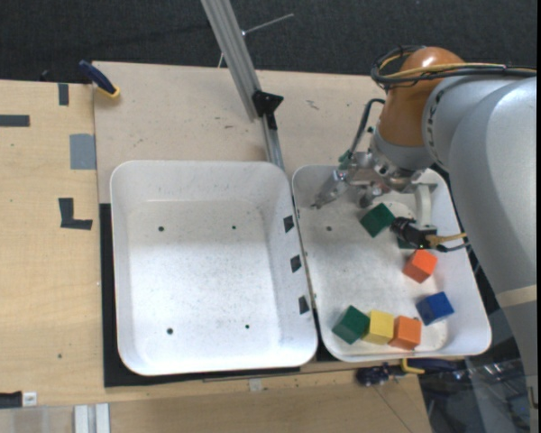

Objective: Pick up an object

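My gripper [328,193] hangs over the far left part of the right bin [335,269], reaching in from the right under the orange wrist band. Just to its right, a dark green cube [376,219] lies tilted on the bin floor, apart from the gripper tip. Further toward the front lie an orange cube [420,265] and a blue cube [435,307]. Along the front wall, a green cube [351,324], a yellow cube [380,326] and another orange cube [406,331] sit in a row, touching.
The left bin [126,242] stands beside the right one, their rims meeting in the middle. A slanted metal rail [239,52] runs down to the bins' far junction. The grey arm body [496,170] covers the right bin's far right side.
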`<move>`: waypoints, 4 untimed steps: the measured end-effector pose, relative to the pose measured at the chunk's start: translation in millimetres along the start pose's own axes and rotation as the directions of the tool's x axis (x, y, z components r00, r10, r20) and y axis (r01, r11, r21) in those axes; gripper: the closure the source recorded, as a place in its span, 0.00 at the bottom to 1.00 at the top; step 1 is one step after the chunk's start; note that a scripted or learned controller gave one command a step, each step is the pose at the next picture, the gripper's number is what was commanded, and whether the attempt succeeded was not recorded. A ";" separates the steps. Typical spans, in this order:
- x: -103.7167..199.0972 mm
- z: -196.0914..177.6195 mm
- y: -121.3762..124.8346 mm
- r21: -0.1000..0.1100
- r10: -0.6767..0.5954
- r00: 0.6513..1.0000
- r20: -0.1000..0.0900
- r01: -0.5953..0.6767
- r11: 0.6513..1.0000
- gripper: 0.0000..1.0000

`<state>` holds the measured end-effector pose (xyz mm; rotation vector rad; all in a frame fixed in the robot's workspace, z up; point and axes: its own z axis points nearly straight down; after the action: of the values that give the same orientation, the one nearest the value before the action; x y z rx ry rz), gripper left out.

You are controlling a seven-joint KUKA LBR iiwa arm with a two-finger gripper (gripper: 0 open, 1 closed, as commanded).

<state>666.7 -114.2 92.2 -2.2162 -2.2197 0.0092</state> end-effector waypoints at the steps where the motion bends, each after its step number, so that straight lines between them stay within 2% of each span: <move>1: 0.7 -14.1 1.9 -0.006 -0.002 1.000 0.000 0.002 1.000 1.00; 3: 10.7 -106.8 12.1 -0.011 0.000 1.000 0.000 0.000 1.000 1.00; 4: 11.2 -125.2 12.5 -0.009 0.000 1.000 -0.001 0.000 1.000 1.00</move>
<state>680.2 -102.9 217.3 -2.2206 -2.2235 -0.0019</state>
